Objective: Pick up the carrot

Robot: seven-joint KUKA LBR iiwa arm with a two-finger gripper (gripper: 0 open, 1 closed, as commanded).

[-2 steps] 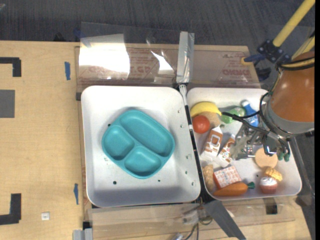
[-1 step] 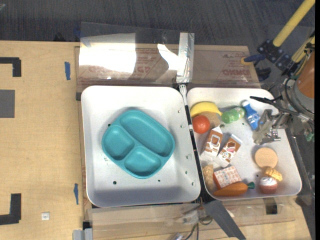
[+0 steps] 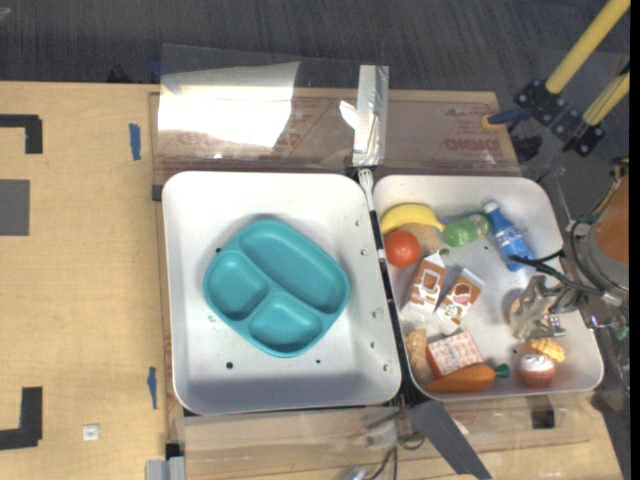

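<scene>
The carrot (image 3: 462, 378) is orange with a small green top and lies on its side along the front wall of the right bin (image 3: 575, 268). A red-and-white carton (image 3: 452, 350) rests just behind it. My gripper (image 3: 536, 313) hangs over the right part of that bin, up and to the right of the carrot and apart from it. It is open, with nothing between its metal fingers (image 3: 522, 308). The arm (image 3: 610, 238) comes in from the right with its orange band showing.
The right bin also holds a banana (image 3: 410, 215), a tomato (image 3: 402, 248), a green item (image 3: 463, 232), a blue bottle (image 3: 507, 236), two small cartons (image 3: 445, 290) and a red-white piece (image 3: 537, 368) beside the carrot's top. The left bin (image 3: 190, 268) holds a teal divided plate (image 3: 277, 285).
</scene>
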